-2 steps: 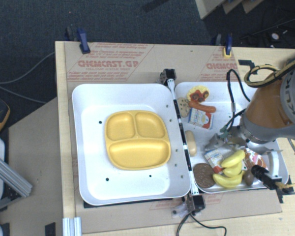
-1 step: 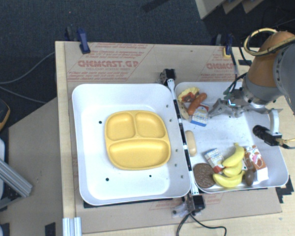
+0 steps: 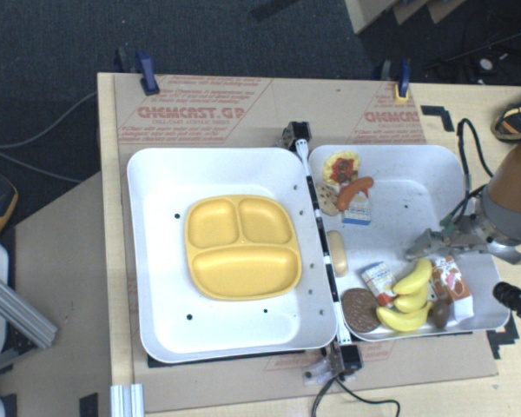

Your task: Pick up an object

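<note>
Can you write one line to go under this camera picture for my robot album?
Robot gripper hangs over bananas in the right bin; yellow tray sits in the left bin.

Pincer [image 3: 427,248] hovers just above bananas [image 3: 407,298] in right bin [image 3: 399,168]

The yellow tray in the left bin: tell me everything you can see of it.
The yellow tray is a rounded-corner divided plate of what looks like smooth matte plastic. Raised ridges split it into three compartments: two smaller ones at the far side, one long one at the near side. It lies flat and right side up near the middle of the left bin, turned slightly askew to the bin's edges. It rests on the bin floor, and nothing else touches it.
</note>
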`<state>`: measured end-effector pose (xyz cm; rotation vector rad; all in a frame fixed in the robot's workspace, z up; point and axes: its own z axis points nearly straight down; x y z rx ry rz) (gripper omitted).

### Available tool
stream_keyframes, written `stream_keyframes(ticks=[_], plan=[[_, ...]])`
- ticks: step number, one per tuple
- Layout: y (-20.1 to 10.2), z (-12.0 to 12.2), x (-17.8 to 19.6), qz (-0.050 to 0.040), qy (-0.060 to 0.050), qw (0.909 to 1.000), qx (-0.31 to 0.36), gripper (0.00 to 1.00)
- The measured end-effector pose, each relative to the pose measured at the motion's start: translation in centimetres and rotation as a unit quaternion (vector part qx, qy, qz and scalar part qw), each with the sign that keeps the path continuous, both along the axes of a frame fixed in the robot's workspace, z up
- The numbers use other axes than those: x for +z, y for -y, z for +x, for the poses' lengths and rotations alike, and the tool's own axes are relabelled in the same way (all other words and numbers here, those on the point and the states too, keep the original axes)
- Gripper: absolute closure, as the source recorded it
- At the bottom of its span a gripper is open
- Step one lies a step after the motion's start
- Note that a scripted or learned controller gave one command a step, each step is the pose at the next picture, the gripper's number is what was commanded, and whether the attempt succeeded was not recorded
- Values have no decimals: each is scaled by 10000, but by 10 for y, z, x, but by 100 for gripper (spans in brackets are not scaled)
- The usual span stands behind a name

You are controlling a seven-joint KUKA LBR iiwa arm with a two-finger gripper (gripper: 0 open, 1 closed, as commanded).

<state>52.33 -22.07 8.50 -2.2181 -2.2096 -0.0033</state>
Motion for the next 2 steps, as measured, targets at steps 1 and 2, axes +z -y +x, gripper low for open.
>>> stream_keyframes(ticks=[1,2], plan=[[-61,-29,0,-32,31,10000,38,0],[-122,-10,-1,-36,37,10000,50,0]])
